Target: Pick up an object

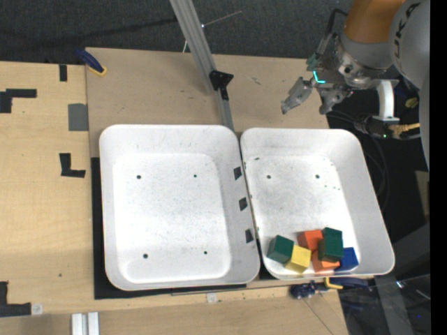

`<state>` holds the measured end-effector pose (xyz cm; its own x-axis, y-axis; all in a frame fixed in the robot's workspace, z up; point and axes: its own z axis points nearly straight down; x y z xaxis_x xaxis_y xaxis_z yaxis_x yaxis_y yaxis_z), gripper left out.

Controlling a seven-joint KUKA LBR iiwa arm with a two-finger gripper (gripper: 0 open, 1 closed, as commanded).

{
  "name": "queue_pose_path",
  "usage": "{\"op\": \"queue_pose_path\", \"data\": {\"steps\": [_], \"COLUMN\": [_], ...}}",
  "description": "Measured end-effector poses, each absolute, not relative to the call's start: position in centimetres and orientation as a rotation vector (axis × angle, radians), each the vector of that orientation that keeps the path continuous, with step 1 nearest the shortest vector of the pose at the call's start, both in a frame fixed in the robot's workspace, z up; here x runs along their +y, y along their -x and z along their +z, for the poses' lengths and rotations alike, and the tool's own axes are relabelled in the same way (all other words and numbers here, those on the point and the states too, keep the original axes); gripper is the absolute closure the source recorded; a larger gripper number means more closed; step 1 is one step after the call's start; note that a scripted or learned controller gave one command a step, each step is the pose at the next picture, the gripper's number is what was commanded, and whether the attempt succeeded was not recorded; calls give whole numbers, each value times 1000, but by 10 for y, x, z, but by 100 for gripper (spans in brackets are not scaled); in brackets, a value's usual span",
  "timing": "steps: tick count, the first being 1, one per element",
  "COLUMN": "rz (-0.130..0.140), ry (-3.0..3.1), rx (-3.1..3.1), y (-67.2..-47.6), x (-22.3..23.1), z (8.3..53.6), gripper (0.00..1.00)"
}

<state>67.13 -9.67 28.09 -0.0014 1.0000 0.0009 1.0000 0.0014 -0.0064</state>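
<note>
Claw point(311, 100) spread wide, holding nothing, above right bin point(363, 187); blocks point(313, 250) bear no legible writing

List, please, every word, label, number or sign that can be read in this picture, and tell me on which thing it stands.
There is no readable text in the camera view.
The left bin, the right bin and the colored blocks carry no lettering.
The black tape pieces on the bench are plain shapes, not characters.
The arm and its end effector show no legible label.
</note>
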Motion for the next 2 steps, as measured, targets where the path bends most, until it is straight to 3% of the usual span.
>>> {"op": "queue_pose_path", "data": {"steps": [1,2], "rz": [3,7], "ry": [2219,2217], "rx": [-2224,-2222], "y": [-672,-670], "x": [-97,-93], "z": [284,240], "gripper": [0,0]}}
